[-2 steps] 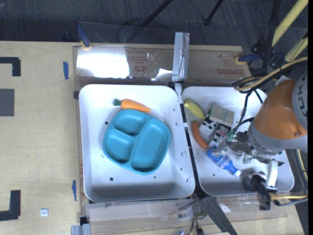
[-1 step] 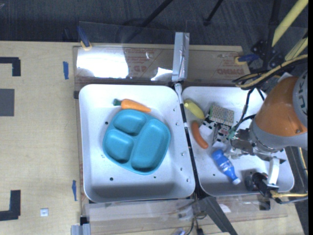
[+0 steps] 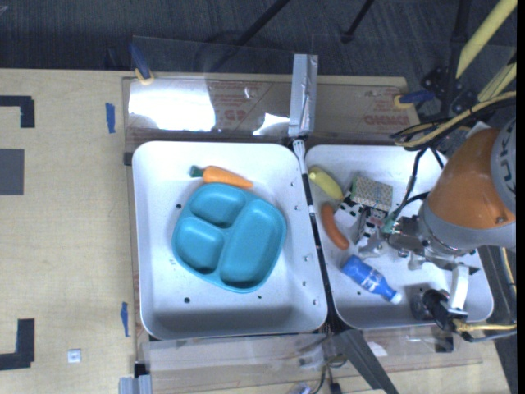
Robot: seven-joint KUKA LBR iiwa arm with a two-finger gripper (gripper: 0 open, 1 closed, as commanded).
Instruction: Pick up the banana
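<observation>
The two-finger gripper (image 3: 363, 238), its state impossible to tell, hangs just right of an orange sausage-shaped toy (image 3: 335, 226), with the curved yellow banana (image 3: 326, 184) up-left.

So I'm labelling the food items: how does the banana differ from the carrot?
The banana is yellow; the carrot is orange with a green tip. The banana lies in the right bin, the carrot in the left bin against the blue divided plate. Both are elongated and lie flat.
</observation>
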